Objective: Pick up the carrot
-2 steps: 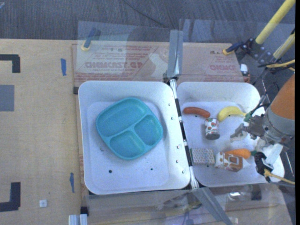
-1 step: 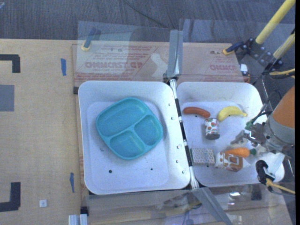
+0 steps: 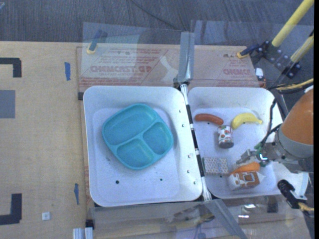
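Right bin (image 3: 218, 94), near edge: tapered orange carrot (image 3: 247, 168) lies on a small white carton (image 3: 242, 179), a grey textured pad (image 3: 216, 165) beside it. The tool (image 3: 256, 156) sits just above the carrot; its spread cannot be told. Farther: cylindrical can (image 3: 225, 136), curved yellow banana (image 3: 245, 119), smooth sausage (image 3: 209, 118). Left bin (image 3: 99, 183) holds a teal compartment plate (image 3: 137, 142).

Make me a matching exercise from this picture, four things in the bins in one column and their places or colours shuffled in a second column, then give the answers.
Things:
1. plate
2. banana
3. sausage
4. carrot

Descriptions:
A. yellow, far side of right bin
B. orange, right by the gripper
C. teal, three compartments, left bin
D. reddish, left of the banana

Pairs: 1-C, 2-A, 3-D, 4-B
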Motion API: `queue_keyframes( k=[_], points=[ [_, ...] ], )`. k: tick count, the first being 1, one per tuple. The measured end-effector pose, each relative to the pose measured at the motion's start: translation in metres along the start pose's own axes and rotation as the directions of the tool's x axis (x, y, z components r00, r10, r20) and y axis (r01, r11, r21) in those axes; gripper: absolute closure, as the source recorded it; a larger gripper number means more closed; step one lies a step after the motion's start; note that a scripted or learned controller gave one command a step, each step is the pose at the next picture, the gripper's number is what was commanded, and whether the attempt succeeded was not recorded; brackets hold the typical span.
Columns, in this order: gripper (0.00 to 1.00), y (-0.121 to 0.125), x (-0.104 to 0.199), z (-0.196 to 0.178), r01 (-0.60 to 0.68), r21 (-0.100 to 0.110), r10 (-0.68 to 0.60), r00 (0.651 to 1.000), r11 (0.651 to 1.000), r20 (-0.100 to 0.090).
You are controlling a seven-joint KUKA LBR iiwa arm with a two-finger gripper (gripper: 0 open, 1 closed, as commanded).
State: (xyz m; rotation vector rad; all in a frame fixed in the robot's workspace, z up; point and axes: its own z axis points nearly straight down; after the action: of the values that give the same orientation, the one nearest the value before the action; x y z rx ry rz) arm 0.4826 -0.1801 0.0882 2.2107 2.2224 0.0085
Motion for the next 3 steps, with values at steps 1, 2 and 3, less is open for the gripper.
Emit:
queue_keyframes(
  k=[1,2,3],
  points=[
    [1.0,0.001,-0.004,-0.01,-0.01,-0.007,0.01,1.0,1.0,0.005],
    [1.0,-0.001,0.028,-0.096,-0.103,0.009,0.103,0.995,0.995,0.0],
    [0.0,-0.001,0.028,-0.096,-0.104,0.009,0.104,0.995,0.995,0.0]
  ],
)
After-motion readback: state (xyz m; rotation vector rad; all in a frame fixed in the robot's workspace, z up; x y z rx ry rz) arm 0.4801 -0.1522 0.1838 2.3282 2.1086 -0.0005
